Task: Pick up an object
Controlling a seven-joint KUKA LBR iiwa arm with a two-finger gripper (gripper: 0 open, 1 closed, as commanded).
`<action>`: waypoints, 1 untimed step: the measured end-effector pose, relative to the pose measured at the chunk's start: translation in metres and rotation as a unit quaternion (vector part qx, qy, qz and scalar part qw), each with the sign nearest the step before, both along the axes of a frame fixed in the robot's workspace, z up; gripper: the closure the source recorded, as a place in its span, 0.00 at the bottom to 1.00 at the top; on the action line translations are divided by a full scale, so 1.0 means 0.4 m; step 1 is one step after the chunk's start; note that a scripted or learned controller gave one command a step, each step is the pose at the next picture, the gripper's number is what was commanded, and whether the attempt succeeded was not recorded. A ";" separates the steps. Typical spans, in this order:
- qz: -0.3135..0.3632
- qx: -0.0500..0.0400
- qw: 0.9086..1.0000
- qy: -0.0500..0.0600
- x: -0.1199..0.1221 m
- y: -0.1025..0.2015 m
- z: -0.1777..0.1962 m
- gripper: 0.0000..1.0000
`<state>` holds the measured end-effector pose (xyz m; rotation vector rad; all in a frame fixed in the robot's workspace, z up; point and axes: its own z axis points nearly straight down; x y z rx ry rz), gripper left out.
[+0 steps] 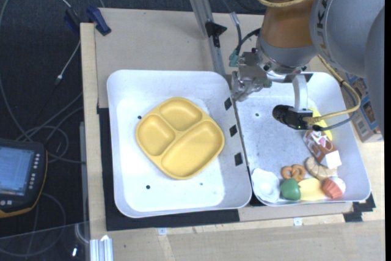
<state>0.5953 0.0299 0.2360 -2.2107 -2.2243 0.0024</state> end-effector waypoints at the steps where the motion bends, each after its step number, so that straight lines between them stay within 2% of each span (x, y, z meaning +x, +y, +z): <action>1: 0.000 0.000 1.000 -0.001 -0.024 0.120 0.014 1.00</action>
